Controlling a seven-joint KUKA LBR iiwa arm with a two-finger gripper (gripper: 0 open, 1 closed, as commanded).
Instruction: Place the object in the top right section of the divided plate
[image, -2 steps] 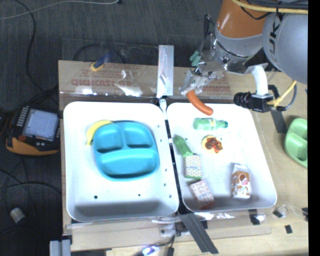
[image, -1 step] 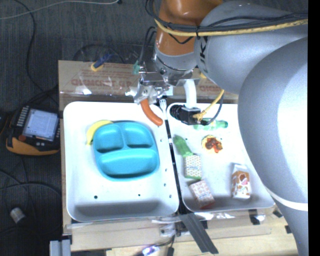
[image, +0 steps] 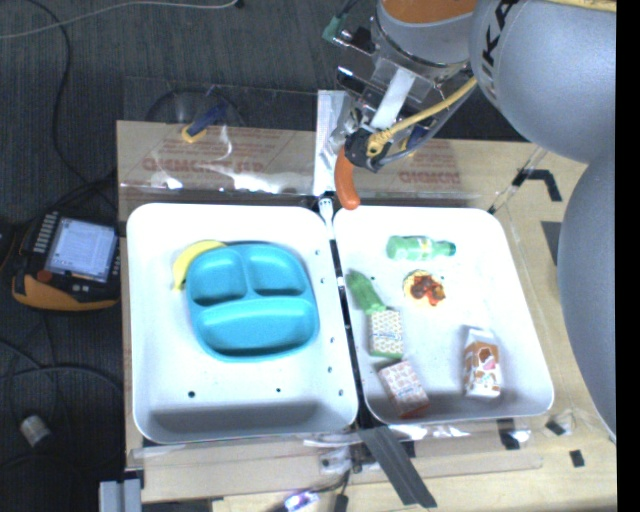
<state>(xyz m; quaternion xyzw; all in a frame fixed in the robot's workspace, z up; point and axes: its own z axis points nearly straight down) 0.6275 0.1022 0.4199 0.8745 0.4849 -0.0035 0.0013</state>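
Gripper (image: 352, 160) hangs over the bins' shared back edge, clamping an orange carrot-like toy (image: 347, 188) by its top end (looks light, stiff, slick; mid-body hold seems safer). Blue divided plate (image: 252, 300) sits in left bin (image: 150, 330).

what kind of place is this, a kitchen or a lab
Most likely a robot lab bench, not a kitchen: a grey arm reaches over two white bins holding toy food and a blue divided plate, with cables and a handheld device alongside.

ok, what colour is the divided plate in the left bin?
Light blue. The divided plate shows clearly in the camera view, with something yellow tucked at its left edge.
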